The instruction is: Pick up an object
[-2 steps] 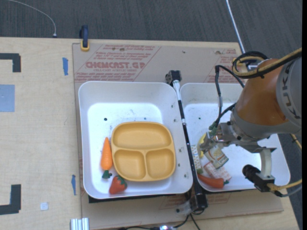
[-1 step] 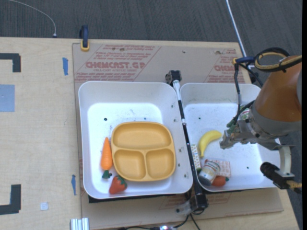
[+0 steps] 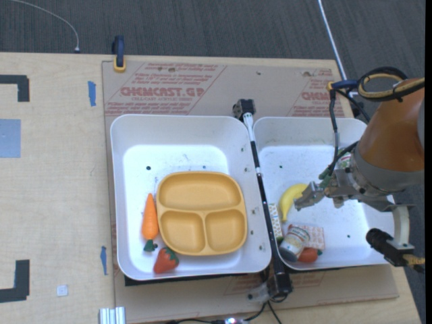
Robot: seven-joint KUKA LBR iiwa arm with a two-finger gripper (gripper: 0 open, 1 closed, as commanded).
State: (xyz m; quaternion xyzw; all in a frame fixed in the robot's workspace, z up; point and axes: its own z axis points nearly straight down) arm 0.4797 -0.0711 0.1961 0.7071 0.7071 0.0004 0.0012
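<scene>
Yellow banana (image 3: 291, 198) lies in the right bin (image 3: 351, 255), just beside the gripper (image 3: 309, 197). Whether its fingers are spread or closed, I cannot tell. A jar (image 3: 295, 240) lies nearer the front.

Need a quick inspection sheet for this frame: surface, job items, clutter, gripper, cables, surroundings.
Surface: two white bins, left bin and right bin, on a cardboard sheet.
Job's things: banana, small jar in right bin; carrot, strawberry in left bin.
Clutter: yellow divided plate in left bin.
Grippers: gripper beside the banana.
Cables: dark cables on the arm.
Surroundings: wooden bench, grey carpet.
</scene>
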